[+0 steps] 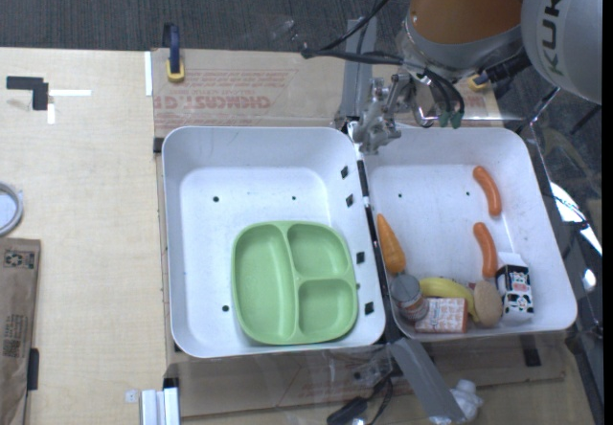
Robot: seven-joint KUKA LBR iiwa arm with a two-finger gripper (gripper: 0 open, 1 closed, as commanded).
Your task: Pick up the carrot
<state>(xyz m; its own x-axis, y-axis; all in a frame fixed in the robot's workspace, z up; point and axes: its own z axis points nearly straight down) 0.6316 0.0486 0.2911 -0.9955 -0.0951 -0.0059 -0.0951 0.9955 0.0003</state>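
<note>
The carrot (pixel 390 243) is orange and tapered, and it lies along the left wall of the right bin (pixel 436 174), pointing up and down the view. My gripper (pixel 375 126) hangs over the far end of the divider between the two bins, well beyond the carrot and apart from it. Nothing is visibly held in it. The grey arm with its orange band comes in from the top right.
Two orange sausages (pixel 488 190) (pixel 486 249) lie at the right of the right bin. Its near end is crowded with a can (pixel 407 293), a banana (pixel 447 287), a small box (pixel 442 316) and a cow-print carton (pixel 515 291). A green divided plate (pixel 295 281) sits in the left bin (pixel 192 222).
</note>
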